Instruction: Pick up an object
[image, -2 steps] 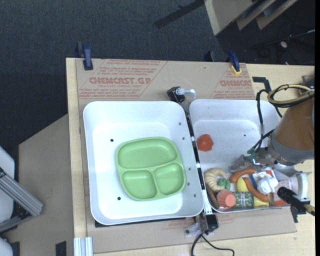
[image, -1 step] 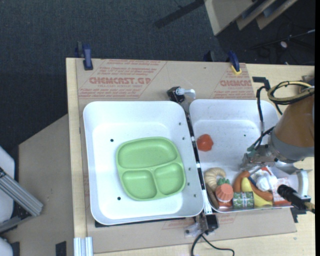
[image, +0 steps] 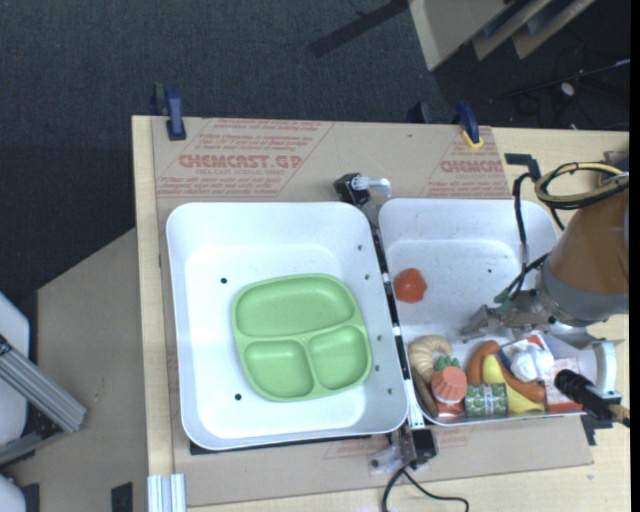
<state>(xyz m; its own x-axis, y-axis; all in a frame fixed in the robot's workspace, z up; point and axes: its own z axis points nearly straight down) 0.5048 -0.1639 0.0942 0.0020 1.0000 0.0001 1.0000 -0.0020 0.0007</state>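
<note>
Below, two shallow white bins sit side by side on a cardboard-covered bench. An orange-red rounded object (image: 409, 286), small and smooth like a toy tomato, lies alone in the right bin (image: 450, 235) beside its left wall, apart from the other items. Clustered in that bin's near corner are a tan bread-like piece (image: 430, 352), an orange carrot-like piece (image: 449, 384), a green-labelled packet (image: 485, 400), a yellow piece (image: 518, 397), and a curved orange sausage shape (image: 500, 362); these overlap, so their outlines are hard to separate. The gripper (image: 490, 320) hangs over the right bin, near the cluster and well apart from the orange-red object; its dark metal tip is small and blurred against the bin floor, so the finger spread cannot be judged, and nothing is visibly between the fingers. The arm's orange band (image: 592, 250) is cut off at the right edge. The left bin (image: 200, 250) holds a light green three-compartment tray (image: 298, 335), its compartments bare.
</note>
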